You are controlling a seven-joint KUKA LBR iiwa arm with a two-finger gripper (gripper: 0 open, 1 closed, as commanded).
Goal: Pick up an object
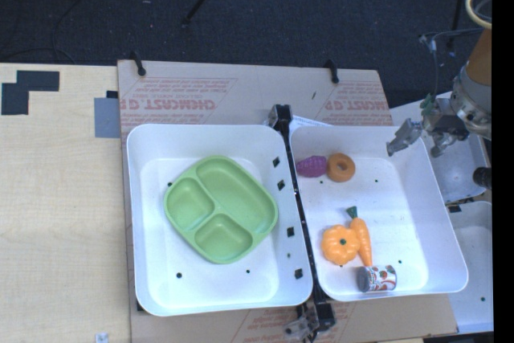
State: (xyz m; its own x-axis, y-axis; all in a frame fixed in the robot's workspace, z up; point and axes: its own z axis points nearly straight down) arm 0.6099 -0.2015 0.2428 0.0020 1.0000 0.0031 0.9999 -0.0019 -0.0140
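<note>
The right bin [426,205] holds a purple toy [312,166], a brown donut [341,167], an orange pumpkin [338,246], a carrot [362,240] leaning against it, and a small can [377,278] lying on its side near the front wall. My gripper [419,142] hovers over the bin's far right rim, above and to the right of the donut. Its fingers are spread open with nothing between them. It touches none of the objects.
A green divided plate [221,209] lies in the left bin [148,173]. A black divider [291,205] with clips separates the two bins. Cardboard [241,96] lies beneath them, and light wood bench [56,205] extends to the left.
</note>
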